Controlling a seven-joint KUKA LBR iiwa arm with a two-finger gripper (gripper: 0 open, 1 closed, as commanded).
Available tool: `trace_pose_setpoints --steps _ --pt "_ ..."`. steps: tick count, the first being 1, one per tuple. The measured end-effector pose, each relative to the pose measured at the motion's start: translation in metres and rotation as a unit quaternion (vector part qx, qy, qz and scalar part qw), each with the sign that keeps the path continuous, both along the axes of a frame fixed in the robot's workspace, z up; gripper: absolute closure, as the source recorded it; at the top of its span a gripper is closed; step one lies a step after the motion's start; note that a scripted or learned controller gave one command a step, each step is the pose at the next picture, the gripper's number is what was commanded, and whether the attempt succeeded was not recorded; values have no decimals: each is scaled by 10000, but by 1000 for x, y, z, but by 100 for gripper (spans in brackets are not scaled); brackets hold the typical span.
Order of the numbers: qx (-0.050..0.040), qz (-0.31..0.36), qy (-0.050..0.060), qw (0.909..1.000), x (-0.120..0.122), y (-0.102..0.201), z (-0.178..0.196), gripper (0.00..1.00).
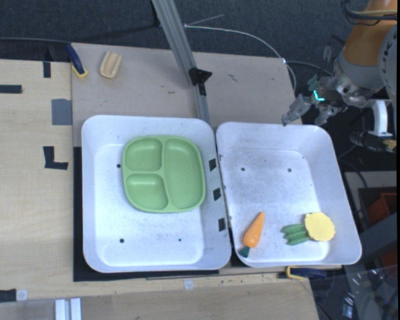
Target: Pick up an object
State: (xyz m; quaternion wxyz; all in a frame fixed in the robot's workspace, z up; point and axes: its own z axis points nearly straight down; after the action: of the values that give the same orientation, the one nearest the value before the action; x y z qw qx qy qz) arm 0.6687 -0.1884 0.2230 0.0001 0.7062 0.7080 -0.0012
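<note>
An orange toy carrot (253, 230) lies near the front of the right bin (280, 159). To its right, a green pea pod (293, 233) touches a yellow lumpy toy (319, 226). My gripper (309, 112) hangs over the right bin's far right corner, well away from all three toys. Its two grey fingers (292, 111) stand apart and open, with nothing between them.
A green divided plate (164, 173) lies in the left bin (100, 199). A grey metal post (180, 39) slants up behind the bins. A tan block (110, 64) and a blue-yellow clip (77, 61) rest on the bench at the back left. Cables run behind the right bin.
</note>
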Motion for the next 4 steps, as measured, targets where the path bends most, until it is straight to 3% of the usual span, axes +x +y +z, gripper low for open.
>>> trace_pose_setpoints --steps 2,3,4 --pt "10 -4 31 10000 -1 18 -113 0" --pt "-5 -6 20 10000 -1 17 -133 0" --pt "-8 1 22 10000 -1 18 -123 100"
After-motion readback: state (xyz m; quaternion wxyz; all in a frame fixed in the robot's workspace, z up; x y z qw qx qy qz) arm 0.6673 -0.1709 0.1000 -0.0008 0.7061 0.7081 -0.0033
